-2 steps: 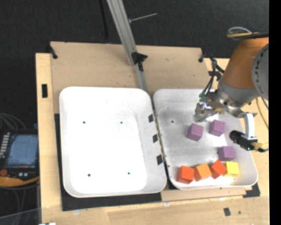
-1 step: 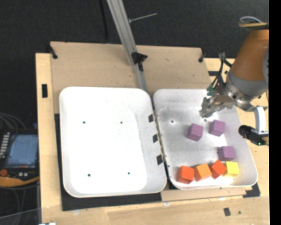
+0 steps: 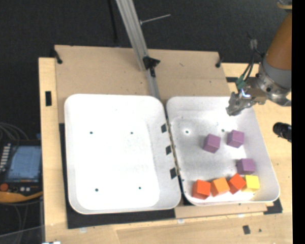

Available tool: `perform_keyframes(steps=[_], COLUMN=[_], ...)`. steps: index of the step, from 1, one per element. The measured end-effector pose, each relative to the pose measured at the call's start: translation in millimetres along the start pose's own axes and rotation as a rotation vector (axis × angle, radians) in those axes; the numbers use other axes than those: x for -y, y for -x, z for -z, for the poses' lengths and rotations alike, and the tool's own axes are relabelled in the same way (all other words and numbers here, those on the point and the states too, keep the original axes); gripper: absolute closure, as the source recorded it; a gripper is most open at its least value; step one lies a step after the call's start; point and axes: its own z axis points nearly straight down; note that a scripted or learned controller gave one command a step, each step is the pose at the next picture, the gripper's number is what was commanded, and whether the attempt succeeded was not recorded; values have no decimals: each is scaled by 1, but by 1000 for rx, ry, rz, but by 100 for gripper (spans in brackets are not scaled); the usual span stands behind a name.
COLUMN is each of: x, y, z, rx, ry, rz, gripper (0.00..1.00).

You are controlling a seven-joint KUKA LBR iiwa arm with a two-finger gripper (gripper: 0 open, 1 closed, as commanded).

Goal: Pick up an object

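My grey arm with its orange band (image 3: 280, 44) reaches in from 3 o'clock, and my two-finger gripper (image 3: 236, 105) hangs over the far right corner of the right-hand shallow white plastic bin (image 3: 193, 111), near that bin's 1 o'clock rim. I cannot tell whether my pincer is spread or pressed together; the tip is small and blurred. Nothing is visible between its fingers. Contents of the right bin: three purple cubes and a row of blocks along the near rim. The first purple cube (image 3: 211, 143) lies near the bin's centre, at about 7 o'clock from my gripper and apart from it. The second purple cube (image 3: 236, 138) sits just to its 3 o'clock side, almost straight below my gripper in the view. The third purple cube (image 3: 246, 165) lies further toward 6 o'clock. Along the near rim, left to right: a red-orange block (image 3: 201, 189), an orange block (image 3: 220, 186), a tilted red-orange block (image 3: 237, 182), and a yellow block (image 3: 252, 182), each touching or nearly touching its neighbour. The left-hand shallow white plastic bin (image 3: 117, 151) lies at 9 o'clock of the right one, side by side with it.
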Motion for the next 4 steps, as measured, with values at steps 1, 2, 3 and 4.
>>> perform_keyframes(steps=[1, 2, 3, 4], x=[15, 32, 37, 43], y=[-58, -107, -154, -205], z=[-8, -15, -13, -11], rx=[-3, -3, -4, -4], ry=[-8, -9, -9, -10], rz=[4, 4, 5, 5], gripper=[100, 100, 100, 100])
